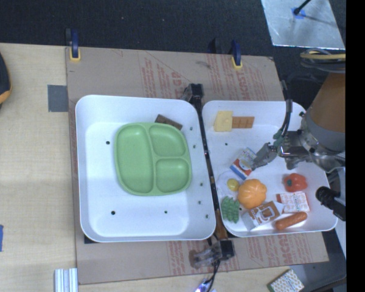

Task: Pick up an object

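A single fixed camera looks down from above on the desk (36, 163), tilted slightly, far enough to take in both white bins: the left bin (91, 163) and the right bin (267, 111). The arm (328, 111) enters from 3 o'clock.

Red printing on the cardboard sheet (170, 72) under the bins, too blurred to read, no other legible text

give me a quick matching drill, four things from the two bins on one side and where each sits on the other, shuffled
Things:
1. green divided plate
2. yellow block
3. orange fruit
4. sausage

Places:
A. near corner of the right bin
B. middle of the left bin
C. far end of the right bin
D. centre of the right bin

Pairs: 1-B, 2-C, 3-D, 4-A
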`<control>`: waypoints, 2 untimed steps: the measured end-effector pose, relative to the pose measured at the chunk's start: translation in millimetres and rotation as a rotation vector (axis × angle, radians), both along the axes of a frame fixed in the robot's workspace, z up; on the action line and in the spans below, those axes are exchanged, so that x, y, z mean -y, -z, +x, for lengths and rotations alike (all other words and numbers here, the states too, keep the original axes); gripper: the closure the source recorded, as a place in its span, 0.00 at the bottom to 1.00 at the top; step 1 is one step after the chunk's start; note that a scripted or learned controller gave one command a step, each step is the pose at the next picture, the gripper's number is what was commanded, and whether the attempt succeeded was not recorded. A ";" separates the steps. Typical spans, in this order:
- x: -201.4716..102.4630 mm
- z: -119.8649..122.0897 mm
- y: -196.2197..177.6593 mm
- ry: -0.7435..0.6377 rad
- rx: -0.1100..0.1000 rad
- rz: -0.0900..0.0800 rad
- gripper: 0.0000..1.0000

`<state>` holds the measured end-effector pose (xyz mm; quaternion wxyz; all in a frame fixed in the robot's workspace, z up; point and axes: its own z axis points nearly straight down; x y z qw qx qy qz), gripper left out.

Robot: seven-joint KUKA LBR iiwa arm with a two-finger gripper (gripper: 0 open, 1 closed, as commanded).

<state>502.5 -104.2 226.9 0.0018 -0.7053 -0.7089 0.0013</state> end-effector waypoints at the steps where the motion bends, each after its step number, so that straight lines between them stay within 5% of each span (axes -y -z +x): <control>1: -2.0 -29.7 89.9 0.000 -0.010 0.002 0.00; 2: -9.4 -27.0 137.5 0.001 -0.001 0.000 0.00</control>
